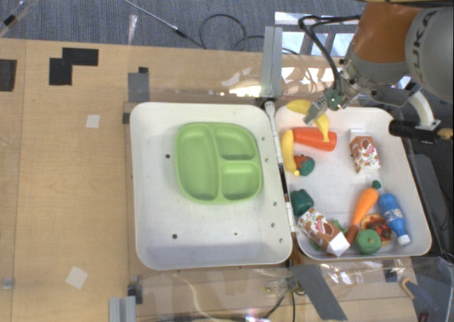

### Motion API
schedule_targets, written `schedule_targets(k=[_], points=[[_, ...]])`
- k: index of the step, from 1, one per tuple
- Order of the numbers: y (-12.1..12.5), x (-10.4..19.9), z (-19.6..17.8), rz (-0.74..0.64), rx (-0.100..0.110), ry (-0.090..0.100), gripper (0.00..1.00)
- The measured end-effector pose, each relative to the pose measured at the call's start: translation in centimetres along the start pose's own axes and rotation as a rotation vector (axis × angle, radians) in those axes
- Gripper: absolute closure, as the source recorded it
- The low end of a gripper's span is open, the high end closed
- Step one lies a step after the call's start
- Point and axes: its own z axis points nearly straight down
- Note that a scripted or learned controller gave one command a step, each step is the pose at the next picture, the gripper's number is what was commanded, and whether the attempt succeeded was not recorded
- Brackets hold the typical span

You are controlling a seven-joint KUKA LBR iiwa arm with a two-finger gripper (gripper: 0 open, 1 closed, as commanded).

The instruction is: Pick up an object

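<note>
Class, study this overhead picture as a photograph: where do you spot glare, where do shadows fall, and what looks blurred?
In the camera view, glare flares on the clear sheet behind the left bin; a soft shadow darkens that bin's near floor, below the green tray; the gripper looks slightly blurred above the banana, while the right bin stays fairly sharp.

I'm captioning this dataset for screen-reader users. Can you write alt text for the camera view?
A grey and orange robot arm reaches in from the right, its gripper low over a yellow banana in the right bin, which holds mixed toy food. The left bin holds a green divided plate.
</note>
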Motion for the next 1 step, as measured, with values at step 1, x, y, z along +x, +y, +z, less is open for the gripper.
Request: schedule_targets(k=[1], points=[[-2.88, 7.17, -2.04, 0.111, 0.012, 0.009, 1.0]])
